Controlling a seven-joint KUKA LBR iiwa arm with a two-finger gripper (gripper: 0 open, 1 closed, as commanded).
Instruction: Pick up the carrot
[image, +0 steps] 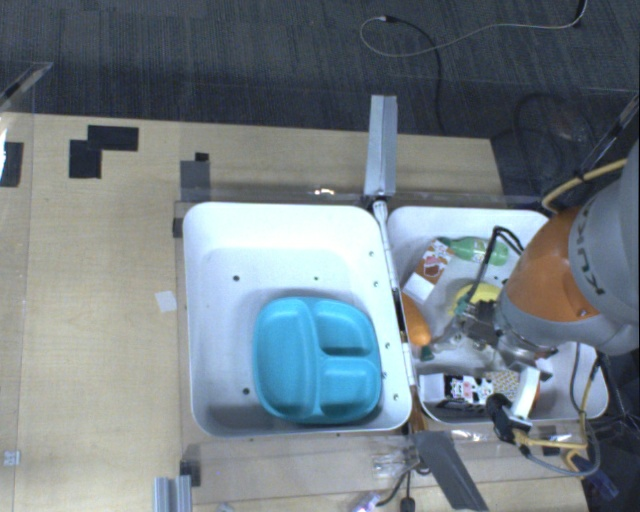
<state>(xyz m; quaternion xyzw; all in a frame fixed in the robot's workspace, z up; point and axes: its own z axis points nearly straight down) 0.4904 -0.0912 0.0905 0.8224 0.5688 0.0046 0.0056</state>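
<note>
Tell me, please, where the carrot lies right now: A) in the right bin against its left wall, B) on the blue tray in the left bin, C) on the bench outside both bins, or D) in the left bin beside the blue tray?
A: the carrot lies in the right bin, against its left wall.

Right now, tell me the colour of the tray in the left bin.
Light blue: the tray shows clearly in the camera view.

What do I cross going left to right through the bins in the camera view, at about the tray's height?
Left bin → blue divided tray → carrot against the right bin's left wall → the arm's tool, low over the clutter → arm's orange band → right bin's far rim.
</note>
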